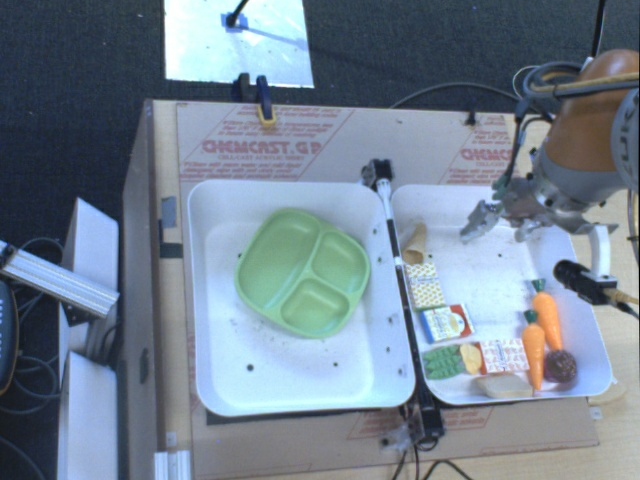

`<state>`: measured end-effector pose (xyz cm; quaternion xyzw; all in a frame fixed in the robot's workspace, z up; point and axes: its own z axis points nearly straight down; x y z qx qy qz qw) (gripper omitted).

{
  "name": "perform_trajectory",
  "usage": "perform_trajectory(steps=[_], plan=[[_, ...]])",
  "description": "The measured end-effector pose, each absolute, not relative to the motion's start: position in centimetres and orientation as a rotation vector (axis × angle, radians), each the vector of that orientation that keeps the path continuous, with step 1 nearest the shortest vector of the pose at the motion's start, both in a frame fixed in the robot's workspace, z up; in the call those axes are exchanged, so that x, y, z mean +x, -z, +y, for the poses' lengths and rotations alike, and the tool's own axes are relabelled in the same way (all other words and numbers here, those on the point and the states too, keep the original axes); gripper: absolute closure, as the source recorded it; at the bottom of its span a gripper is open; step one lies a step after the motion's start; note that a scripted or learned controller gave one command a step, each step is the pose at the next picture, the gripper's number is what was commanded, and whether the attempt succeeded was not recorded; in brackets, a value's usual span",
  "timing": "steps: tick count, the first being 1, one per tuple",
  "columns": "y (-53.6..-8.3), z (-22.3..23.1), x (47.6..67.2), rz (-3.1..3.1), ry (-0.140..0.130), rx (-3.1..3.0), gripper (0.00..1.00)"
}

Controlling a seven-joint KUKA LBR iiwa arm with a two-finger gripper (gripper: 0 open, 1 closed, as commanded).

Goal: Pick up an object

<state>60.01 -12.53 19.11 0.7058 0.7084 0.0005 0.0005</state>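
The pincer (490, 218) hung over the far end of the right bin (600, 368), carrying nothing; how wide it stood I could not tell. Toy food lay along the near side: two carrots (540, 333), small cartons (445, 323). A good try, I judged, needed it centred over one carrot, then lowered straight.

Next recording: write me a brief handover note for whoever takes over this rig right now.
Gripper: above the back of the right white bin, nothing visible between its fingers; open or shut is unclear.
Things: two orange toy carrots, a dark round toy, flat printed cards and a tan cone lie in the right bin. The green divided plastic plate sits in the left white bin.
Done: nothing lifted.
Left: descend, grasp one object, raise it.
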Motion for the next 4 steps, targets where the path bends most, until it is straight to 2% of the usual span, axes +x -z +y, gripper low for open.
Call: perform_trajectory(steps=[1,2,3,4], plan=[[-8.4,-16.0,51.5,2.221,0.001,2.22,0.0],[-9.5,-15.9,51.7,2.221,-0.003,2.217,1.0],[-9.4,-15.9,51.7,2.221,-0.003,2.217,0.0],[-10.5,-15.9,51.7,2.221,-0.005,2.215,1.0]])
